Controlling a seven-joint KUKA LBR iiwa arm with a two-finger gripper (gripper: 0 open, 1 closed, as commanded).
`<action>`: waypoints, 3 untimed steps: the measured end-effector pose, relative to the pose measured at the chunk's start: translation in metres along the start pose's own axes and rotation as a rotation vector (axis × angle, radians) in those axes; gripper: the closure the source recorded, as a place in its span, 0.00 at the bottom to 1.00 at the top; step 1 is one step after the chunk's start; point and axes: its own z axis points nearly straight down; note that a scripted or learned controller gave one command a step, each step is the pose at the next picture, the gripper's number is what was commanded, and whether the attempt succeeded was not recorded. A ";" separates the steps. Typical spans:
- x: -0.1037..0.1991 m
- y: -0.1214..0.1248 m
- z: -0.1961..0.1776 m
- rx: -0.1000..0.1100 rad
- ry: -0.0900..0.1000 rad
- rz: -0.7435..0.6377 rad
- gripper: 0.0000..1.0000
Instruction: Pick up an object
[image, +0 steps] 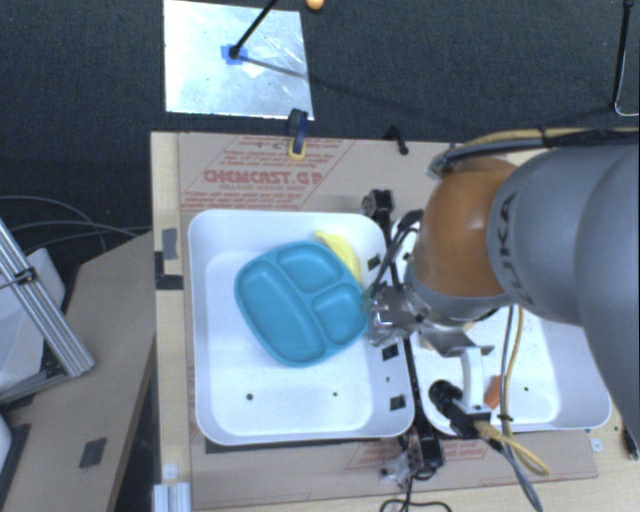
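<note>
Where the table (170, 300) begins at the left, a tan surface carries a brown cardboard sheet (262, 172) printed with red lettering, and on that sheet sit two shallow white bins side by side. Left bin (225, 400): a blue divided plate (298, 300) with three compartments lies flat on the bin floor, toward the right wall and slightly tilted in plan. Behind the plate's upper right edge a yellow object (342, 252) — possibly a banana, though most of it is hidden — touches or nearly touches the plate and lies near the bin's back right corner. Between the bins, at the left bin's right wall, the hand (384, 322) hangs beside the plate's right edge; its metal parts are blurred and partly covered by the wrist, so whether its fingers stand wide or narrow cannot be told, and nothing is seen between them. Above it rises the arm (560, 240) — the orange band (460, 235) first, then the grey casing filling the upper right. Right bin (575, 405): largely covered by the arm, with a small orange object (492, 391) on its floor near black and yellow cables.
</note>
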 end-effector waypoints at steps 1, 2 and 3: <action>0.043 0.002 -0.072 -0.007 0.000 0.003 1.00; 0.075 0.071 -0.079 -0.007 -0.002 0.006 1.00; 0.060 0.002 -0.160 -0.008 0.000 0.007 1.00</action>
